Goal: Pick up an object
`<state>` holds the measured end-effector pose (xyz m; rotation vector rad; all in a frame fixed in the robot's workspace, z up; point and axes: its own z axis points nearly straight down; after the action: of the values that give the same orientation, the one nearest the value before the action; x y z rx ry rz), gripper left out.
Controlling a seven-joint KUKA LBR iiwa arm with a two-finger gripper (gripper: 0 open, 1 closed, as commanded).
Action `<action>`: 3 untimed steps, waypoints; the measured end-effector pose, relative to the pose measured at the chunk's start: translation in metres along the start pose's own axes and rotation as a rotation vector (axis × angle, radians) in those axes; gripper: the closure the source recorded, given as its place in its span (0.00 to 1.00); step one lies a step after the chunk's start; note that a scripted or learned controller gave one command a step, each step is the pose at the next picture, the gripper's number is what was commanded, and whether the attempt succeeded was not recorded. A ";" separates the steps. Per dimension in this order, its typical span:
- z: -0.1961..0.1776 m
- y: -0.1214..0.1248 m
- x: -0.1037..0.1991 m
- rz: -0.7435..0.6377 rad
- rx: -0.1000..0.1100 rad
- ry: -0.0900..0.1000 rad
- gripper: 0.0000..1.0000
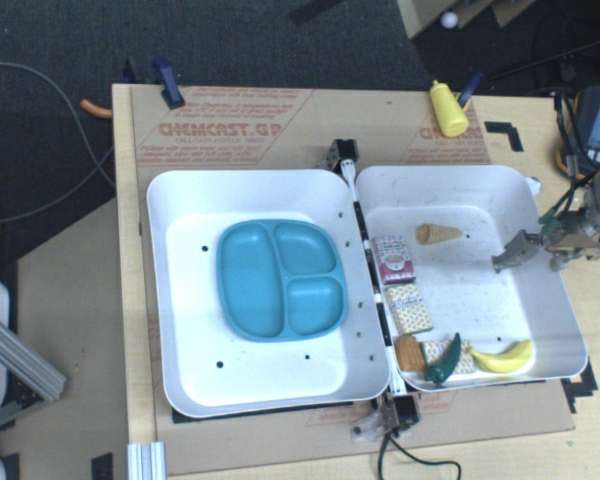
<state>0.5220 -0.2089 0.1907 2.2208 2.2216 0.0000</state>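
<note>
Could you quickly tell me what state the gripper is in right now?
Gripper: over the right bin's right side, holding nothing visible.

Blue divided plate [280,278] in white bin [180,368]; yellow banana [502,357], tan cone [438,234], checkered packet [411,309].

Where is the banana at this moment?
The banana lies in the right bin, at its near edge toward the right corner, just right of a green object.

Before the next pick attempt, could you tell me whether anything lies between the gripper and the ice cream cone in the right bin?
Nothing visible does. The gripper sits at the right bin's right side, and bare white floor runs from it to the ice cream cone. The banana and snack packets lie off that line.
</note>
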 end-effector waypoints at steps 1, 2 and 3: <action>0.088 0.088 0.069 -0.001 0.001 0.001 0.00; 0.106 0.145 0.025 -0.001 -0.001 -0.001 0.00; 0.106 0.075 0.048 0.000 0.002 0.001 0.00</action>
<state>0.5972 -0.1607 0.0845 2.2224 2.2228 -0.0006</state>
